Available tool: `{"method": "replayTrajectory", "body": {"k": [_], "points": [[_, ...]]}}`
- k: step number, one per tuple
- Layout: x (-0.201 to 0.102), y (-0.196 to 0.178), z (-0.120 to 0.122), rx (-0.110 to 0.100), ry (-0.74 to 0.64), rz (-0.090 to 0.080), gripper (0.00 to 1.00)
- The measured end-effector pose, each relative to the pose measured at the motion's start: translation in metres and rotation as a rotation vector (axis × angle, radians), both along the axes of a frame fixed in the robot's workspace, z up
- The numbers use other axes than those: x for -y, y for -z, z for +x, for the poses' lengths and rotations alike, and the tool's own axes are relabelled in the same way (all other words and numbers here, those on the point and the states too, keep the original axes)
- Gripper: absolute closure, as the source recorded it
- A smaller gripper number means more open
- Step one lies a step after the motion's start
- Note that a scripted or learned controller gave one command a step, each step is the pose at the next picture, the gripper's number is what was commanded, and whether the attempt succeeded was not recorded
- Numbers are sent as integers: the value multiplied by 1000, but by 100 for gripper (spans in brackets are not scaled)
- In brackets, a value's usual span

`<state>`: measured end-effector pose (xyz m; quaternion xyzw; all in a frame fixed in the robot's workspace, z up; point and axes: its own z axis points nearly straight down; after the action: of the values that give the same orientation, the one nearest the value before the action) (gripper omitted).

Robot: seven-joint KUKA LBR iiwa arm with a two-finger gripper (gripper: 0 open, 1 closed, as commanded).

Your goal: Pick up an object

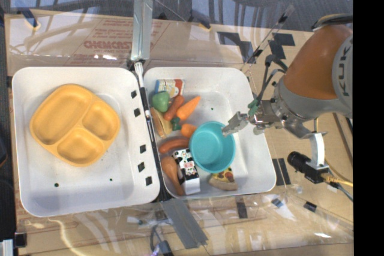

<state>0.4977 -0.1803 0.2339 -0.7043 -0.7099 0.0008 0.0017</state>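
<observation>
Right bin (261, 129) | teal bowl (212, 147) touching hand (233, 125); grip state unclear

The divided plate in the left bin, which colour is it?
Yellow-orange, seen in the camera view: divided plate.

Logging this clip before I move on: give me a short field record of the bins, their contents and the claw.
left bin: holds a yellow divided plate
right bin: toy food piled along its left side
named items: teal bowl, carrot, milk carton, pizza slice
claw: over the right bin, at the teal bowl's upper right rim
grasp: nothing seen between its fingers
</observation>
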Motion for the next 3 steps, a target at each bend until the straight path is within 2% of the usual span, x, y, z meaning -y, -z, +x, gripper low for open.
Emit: {"method": "replayTrajectory", "body": {"k": [1,2,3], "points": [[-48,-12,49,1,56,-1,0],[-62,87,58,-8,284,-1,0],[-54,135,81,18,253,-5,0]]}}
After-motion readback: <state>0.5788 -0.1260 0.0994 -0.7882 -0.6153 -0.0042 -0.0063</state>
